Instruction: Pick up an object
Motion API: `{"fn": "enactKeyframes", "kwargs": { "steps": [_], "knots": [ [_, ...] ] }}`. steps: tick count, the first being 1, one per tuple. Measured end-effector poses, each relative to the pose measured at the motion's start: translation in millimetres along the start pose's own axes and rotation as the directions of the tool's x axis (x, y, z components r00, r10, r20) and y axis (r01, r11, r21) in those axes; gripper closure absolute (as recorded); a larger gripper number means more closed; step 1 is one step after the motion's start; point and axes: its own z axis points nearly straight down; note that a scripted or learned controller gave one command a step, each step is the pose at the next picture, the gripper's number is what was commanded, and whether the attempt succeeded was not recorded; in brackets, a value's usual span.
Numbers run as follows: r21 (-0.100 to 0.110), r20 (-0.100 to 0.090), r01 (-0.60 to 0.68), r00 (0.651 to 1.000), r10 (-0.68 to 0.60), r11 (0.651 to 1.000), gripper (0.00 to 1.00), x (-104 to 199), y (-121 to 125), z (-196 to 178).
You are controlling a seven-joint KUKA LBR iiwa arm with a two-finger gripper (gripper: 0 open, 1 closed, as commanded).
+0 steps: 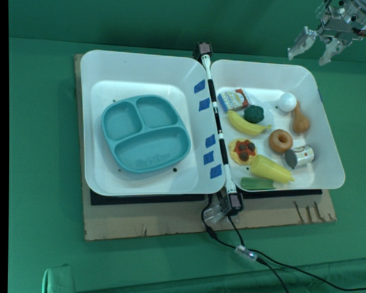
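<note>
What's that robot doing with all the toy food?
The robot's gripper hangs open above the far corner of the right bin, holding nothing. The toy food, such as a banana and a donut, lies in that bin. A teal divided plate sits in the left bin.

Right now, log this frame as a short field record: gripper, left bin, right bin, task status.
gripper: open, holding nothing, hovering beyond the right bin's far right corner
left bin: holds a teal divided plate
right bin: holds toy food, including banana, doughnut, broccoli, white ball, tin can, corn cob
task status: nothing picked up yet
</note>
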Motion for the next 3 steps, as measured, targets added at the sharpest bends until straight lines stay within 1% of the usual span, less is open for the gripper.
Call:
{"fn": "enactKeyframes", "kwargs": {
  "steps": [1,2,3],
  "knots": [
    [0.001,0.001,-0.001,1.000,0.001,1.000,0.00,-6,-35,120],
    [-0.012,-0.005,0.004,1.000,-0.004,1.000,0.00,-1,-121,169],
    [-0.028,0.010,-0.001,1.000,0.002,1.000,0.00,32,-193,170]
  ]
}}
